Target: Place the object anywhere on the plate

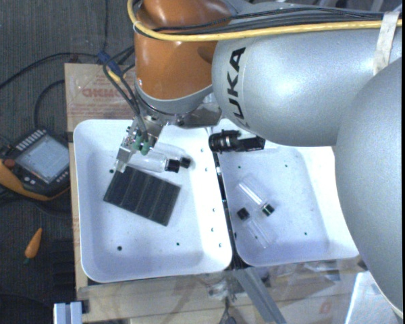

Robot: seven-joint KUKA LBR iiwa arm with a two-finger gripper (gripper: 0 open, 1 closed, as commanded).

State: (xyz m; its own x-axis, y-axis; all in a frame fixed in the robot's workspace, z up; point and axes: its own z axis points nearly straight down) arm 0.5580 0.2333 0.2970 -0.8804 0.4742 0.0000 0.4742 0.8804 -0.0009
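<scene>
A dark ribbed rectangular plate (pixel 142 195) lies tilted in the left bin (pixel 94 248). A clear vial with a black cap (pixel 169 163) lies just beyond the plate's far edge, on the bin floor. My gripper (pixel 126 156) hangs over the plate's far left corner, right beside the vial's clear end. The big orange and grey wrist hides its upper part.
The right bin (pixel 310 245) holds two more clear vials with black caps (pixel 254 196) (pixel 258 233) near its middle. A handheld controller (pixel 39 164) and an orange item (pixel 32 244) lie on the floor to the left of the bench.
</scene>
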